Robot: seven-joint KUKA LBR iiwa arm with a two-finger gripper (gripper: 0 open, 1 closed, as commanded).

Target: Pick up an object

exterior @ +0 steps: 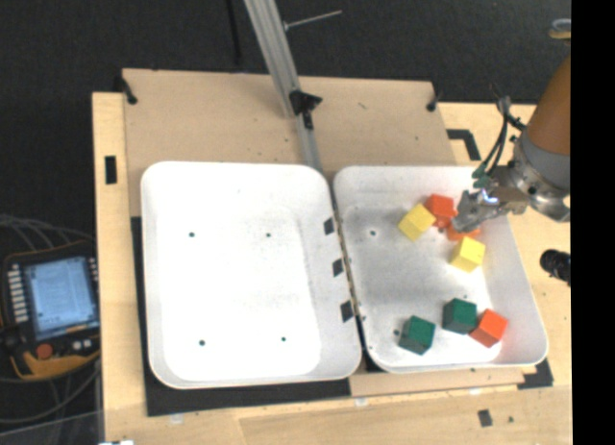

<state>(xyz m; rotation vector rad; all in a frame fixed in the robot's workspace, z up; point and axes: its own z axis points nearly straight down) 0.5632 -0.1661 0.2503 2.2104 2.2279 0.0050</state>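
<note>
White plastic forms the two shallow bins on the wooden bench; the right-hand bin [384,203] holds six small cubes. The grey two-finger gripper [471,214] is low in that bin's far part, just beside an orange cube [440,207], with a yellow cube [416,222] to its left and a second yellow cube [468,253] just below it. Whether it is open, closed or grasping anything cannot be told. Near the front wall lie two green cubes [417,334] [459,315] and another orange cube [490,327]. A screened handheld pendant [53,301] sits left of the bench.
</note>
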